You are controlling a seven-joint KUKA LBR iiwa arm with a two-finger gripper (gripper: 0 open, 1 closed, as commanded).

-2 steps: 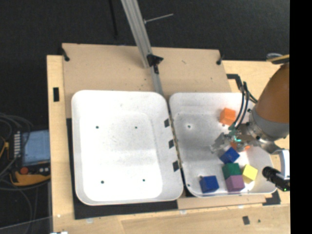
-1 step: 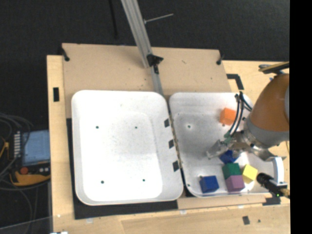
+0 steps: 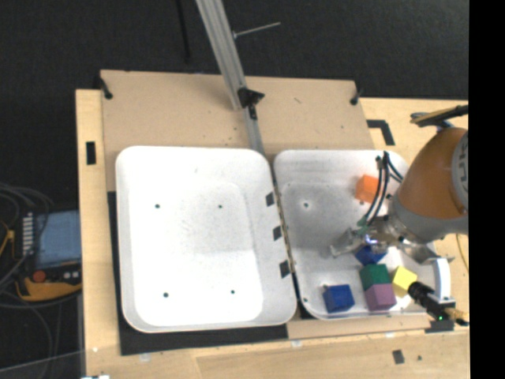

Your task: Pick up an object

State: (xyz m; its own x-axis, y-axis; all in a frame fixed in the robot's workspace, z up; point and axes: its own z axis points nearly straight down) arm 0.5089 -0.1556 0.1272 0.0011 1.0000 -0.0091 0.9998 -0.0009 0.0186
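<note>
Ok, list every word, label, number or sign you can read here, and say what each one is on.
No readable text.
Device left of the bench: blue screen and buttons, too blurred to read.
Blocks in the right bin: orange, blue, green, purple, yellow; plain faces, no markings.
Left bin: dark dots, no writing.

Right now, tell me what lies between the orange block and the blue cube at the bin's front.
In the camera view, bare white bin floor separates the orange block from the blue cube; the hand sits just right of that line.
</note>
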